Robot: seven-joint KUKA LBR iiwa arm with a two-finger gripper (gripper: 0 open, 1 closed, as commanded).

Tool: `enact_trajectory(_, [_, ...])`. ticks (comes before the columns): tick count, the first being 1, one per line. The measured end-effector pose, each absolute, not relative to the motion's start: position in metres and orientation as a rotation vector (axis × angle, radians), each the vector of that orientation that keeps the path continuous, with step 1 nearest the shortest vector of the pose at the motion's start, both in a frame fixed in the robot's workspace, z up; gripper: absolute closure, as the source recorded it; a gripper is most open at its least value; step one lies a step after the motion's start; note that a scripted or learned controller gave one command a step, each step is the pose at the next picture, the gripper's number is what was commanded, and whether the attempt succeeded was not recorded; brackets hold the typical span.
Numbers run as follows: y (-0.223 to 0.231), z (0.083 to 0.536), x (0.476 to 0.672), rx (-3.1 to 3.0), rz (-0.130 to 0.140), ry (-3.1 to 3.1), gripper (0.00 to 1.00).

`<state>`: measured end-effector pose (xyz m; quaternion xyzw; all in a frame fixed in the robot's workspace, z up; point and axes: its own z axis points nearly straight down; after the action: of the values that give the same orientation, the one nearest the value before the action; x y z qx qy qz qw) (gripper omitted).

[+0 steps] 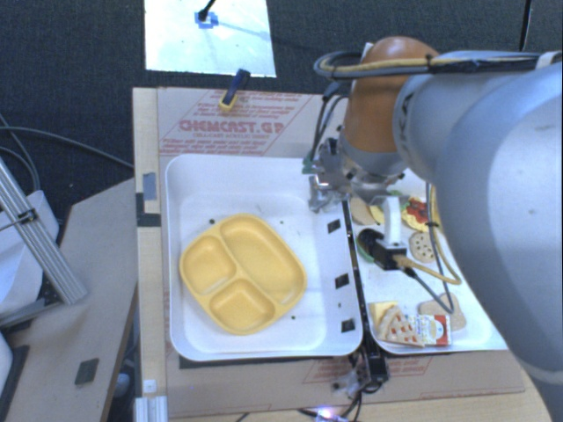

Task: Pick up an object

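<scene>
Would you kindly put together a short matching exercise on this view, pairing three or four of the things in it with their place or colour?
Things:
1. yellow divided tray
2. pizza slice toy
3. orange band
4. cracker

Places:
A. near corner of the right bin
B. on the arm, above the wrist
C. in the left bin
D. middle of the right bin, beside the arm

Pairs: 1-C, 2-A, 3-B, 4-D

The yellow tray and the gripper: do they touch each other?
Apart. In the camera view, bare white bin floor lies between the yellow tray and the gripper, which hangs near the divider between the bins.
</scene>
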<state>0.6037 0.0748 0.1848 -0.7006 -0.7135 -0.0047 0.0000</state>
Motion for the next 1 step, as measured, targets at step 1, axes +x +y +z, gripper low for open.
enact_trajectory(1, [0.0653,0.1836,0.5222,-2.218,0.005,-2.218,1.00])
